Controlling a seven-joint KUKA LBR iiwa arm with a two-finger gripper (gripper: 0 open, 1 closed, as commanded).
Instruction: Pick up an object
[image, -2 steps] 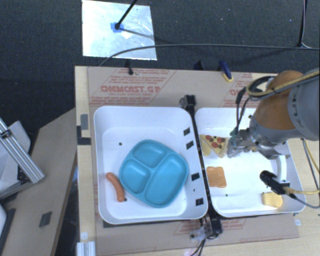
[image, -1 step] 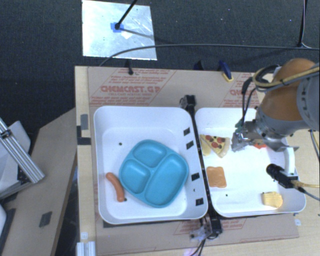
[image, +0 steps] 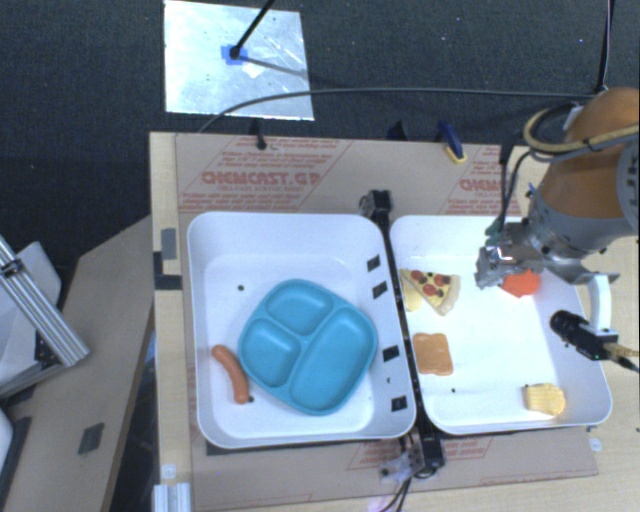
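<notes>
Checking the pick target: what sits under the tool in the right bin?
Under the tool, an orange-red object lies on the floor of the right bin. Its lower right part shows; the rest is covered by the tool, so its shape is unclear.

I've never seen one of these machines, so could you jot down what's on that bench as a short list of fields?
left bin: blue divided plate, hot dog beside it
right bin: pizza slice, toast piece, yellow piece, orange-red object
gripper: low over the right bin, next to the orange-red object
grasp: cannot tell
</notes>
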